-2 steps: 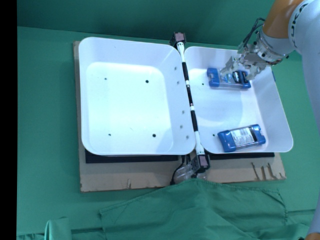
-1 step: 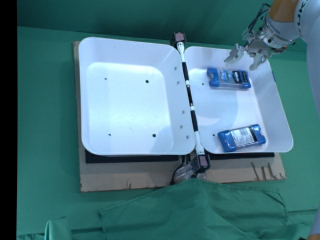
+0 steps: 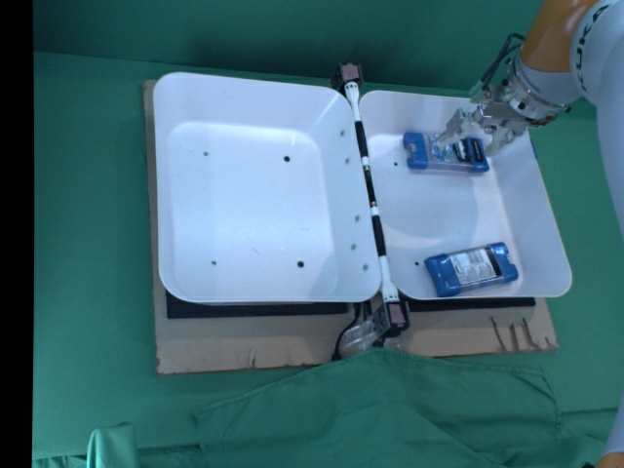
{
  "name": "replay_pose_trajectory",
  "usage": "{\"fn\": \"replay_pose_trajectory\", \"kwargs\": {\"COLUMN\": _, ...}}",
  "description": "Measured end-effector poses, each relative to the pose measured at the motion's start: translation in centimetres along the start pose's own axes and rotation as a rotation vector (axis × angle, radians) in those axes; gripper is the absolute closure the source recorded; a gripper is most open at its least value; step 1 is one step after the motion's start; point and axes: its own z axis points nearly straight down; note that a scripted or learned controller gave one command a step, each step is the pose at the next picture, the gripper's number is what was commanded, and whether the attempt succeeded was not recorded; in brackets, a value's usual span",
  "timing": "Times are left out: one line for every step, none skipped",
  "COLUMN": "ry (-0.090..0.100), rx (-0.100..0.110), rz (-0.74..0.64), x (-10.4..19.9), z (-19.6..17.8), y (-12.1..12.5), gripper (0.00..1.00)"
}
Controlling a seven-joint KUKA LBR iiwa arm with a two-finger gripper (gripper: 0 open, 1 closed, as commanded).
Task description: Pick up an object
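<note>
Two blue packs with white labels lie in the right bin. The upper blue pack rests flat near the bin's back wall, and the lower blue pack lies near the front right corner. My gripper hangs over the right end of the upper pack. It is open, with one finger over the pack's middle and the other past its right end. The pack still lies on the bin floor.
The left bin holds only a few small dark specks. A black and white rod runs between the two bins. Both bins stand on cardboard over green cloth, and a cloth fold bulges at the front.
</note>
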Motion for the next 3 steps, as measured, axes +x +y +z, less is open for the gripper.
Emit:
{"fn": "replay_pose_trajectory", "kwargs": {"ry": 0.004, "rx": 0.013, "rz": -0.004, "x": -0.6, "z": 1.3, "y": 4.3, "gripper": 0.0}}
{"fn": "replay_pose_trajectory", "kwargs": {"ry": 0.002, "rx": 0.008, "rz": 0.001, "x": -0.6, "z": 2.7, "y": -0.5, "gripper": 0.0}}
{"fn": "replay_pose_trajectory", "kwargs": {"ry": -0.001, "rx": 0.002, "rz": 0.001, "x": 1.0, "z": 2.5, "y": -4.2, "gripper": 0.0}}
